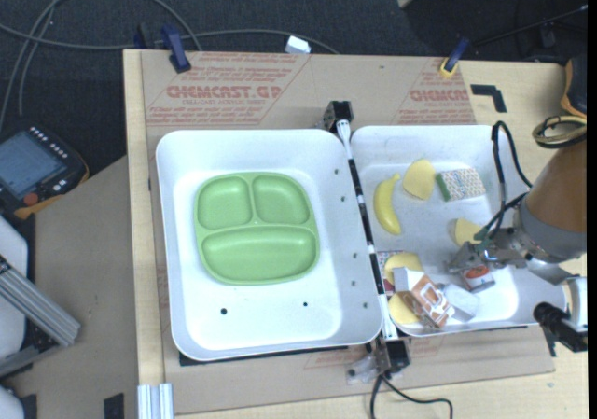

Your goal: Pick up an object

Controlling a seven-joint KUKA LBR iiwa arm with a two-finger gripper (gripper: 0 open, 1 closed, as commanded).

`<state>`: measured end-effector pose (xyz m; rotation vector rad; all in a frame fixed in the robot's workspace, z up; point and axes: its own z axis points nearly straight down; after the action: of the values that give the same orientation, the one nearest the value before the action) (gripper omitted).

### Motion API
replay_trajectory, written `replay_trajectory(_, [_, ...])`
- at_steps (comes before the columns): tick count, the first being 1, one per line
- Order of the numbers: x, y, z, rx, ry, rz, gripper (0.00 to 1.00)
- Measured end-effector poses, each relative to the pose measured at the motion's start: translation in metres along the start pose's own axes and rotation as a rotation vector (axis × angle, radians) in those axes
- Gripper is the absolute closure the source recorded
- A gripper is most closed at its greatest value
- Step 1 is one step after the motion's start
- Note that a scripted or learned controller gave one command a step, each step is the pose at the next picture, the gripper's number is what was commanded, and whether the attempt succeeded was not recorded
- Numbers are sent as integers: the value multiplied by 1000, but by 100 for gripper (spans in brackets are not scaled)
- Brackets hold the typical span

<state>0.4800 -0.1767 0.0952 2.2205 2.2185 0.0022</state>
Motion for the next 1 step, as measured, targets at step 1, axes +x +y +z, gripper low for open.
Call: replay_trajectory(1, [51,27,10,-2,0,-2,100])
